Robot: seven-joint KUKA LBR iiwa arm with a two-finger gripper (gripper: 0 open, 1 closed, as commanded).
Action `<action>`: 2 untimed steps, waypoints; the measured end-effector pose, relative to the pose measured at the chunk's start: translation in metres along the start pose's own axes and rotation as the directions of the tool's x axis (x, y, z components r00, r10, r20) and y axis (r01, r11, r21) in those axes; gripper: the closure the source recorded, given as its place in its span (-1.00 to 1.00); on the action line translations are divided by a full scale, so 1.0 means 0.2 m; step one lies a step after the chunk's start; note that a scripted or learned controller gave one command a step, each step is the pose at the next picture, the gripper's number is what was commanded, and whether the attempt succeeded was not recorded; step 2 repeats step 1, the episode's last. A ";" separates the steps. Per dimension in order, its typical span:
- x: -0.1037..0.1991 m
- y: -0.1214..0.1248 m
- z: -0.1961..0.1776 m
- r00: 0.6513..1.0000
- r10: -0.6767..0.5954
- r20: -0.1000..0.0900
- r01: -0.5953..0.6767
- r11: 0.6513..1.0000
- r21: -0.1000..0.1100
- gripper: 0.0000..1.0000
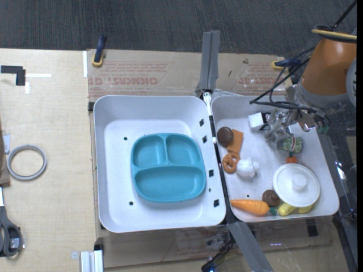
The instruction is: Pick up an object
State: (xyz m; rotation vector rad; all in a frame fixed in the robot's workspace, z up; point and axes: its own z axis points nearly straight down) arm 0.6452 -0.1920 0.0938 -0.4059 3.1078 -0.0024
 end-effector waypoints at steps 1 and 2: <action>0.02 0.00 0.01 1.000 0.000 -0.016 0.000 1.000 -0.007 -1.00; 0.02 0.00 0.01 1.000 0.000 -0.016 0.000 1.000 -0.007 -1.00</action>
